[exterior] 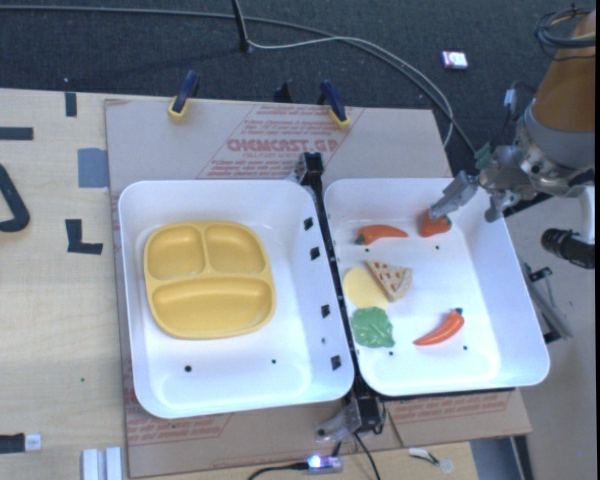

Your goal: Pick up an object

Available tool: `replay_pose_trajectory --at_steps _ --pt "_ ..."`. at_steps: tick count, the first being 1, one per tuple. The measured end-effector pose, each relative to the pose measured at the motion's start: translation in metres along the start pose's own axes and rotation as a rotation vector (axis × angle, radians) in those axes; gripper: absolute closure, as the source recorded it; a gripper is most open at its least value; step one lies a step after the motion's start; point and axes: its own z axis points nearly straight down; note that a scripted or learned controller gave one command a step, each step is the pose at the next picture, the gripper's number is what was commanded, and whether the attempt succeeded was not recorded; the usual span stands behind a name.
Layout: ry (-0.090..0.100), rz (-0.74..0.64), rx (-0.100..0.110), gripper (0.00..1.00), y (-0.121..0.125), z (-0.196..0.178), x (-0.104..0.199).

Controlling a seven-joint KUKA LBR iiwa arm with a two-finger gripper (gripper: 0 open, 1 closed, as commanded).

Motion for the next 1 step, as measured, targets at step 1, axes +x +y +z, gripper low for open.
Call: replay_pose_trajectory --at_steps 1 --pt "-0.001 -0.001 -0.007 0.0 0.0012 -0.0037 0.0002"
